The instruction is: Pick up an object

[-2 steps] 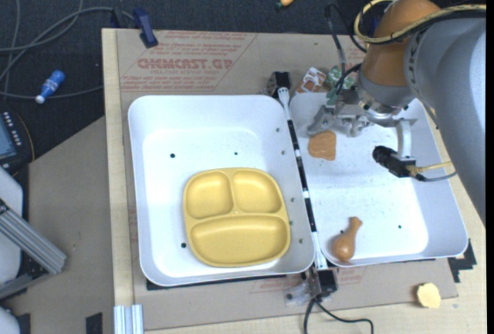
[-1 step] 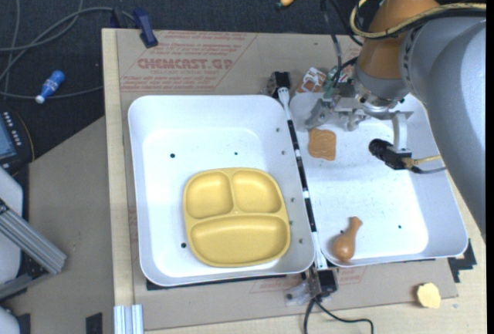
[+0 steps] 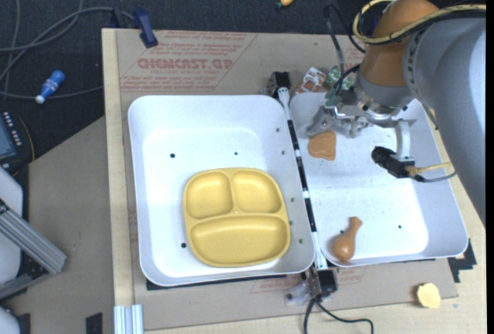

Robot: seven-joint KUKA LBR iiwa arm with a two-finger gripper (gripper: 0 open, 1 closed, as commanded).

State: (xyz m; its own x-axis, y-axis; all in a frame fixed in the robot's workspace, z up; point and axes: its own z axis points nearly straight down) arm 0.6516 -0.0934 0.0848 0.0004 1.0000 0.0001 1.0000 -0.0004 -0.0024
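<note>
My gripper (image 3: 340,126) hangs over the far left part of the right bin (image 3: 432,244), below the arm's orange band. A flat tan, toast-like piece (image 3: 323,146) lies on the bin floor just under and slightly in front of the gripper's left end, close to the wall between the bins. Whether the gripper touches it I cannot tell. A brown drumstick-shaped toy (image 3: 345,241) rests near the front edge of the same bin, well apart from the gripper.
A yellow divided plate (image 3: 235,217) lies in the left bin (image 3: 154,132). A black cable part (image 3: 390,160) hangs beside the gripper. On the bench outside the bins are a small yellow piece (image 3: 428,295) at the front right and clutter (image 3: 312,80) behind.
</note>
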